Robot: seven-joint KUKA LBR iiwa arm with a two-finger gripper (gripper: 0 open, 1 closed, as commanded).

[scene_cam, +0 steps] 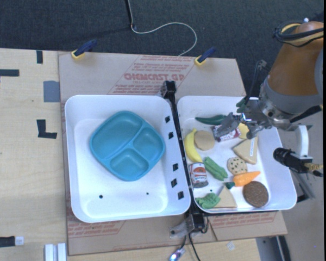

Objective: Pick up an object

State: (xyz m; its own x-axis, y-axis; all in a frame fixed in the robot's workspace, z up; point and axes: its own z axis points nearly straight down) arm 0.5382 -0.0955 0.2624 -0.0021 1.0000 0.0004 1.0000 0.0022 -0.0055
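The gripper [230, 128] hangs low over the upper part of the right bin [282, 200], at the right of the frame, with the arm [293, 69] reaching in from the upper right. Whether its fingers are spread or closed cannot be told here; they blur into the dark metal of the tool.

No single object is named, so the nearest pieces matter most. A small red and white packet [242, 130] lies touching or just under the tool on its right side. A round tan slice [204, 141] sits just down and left of it, and a dark green pepper [212, 119] lies just above, its long axis running left to right. The banana [192, 147] lies further left, against the bin's left wall, long axis running top to bottom.

The blue divided plate [127, 144] sits in the left bin [81, 200], well apart from the tool.

My judgement: the packet is the likeliest target, since it lies closest, almost directly beneath.
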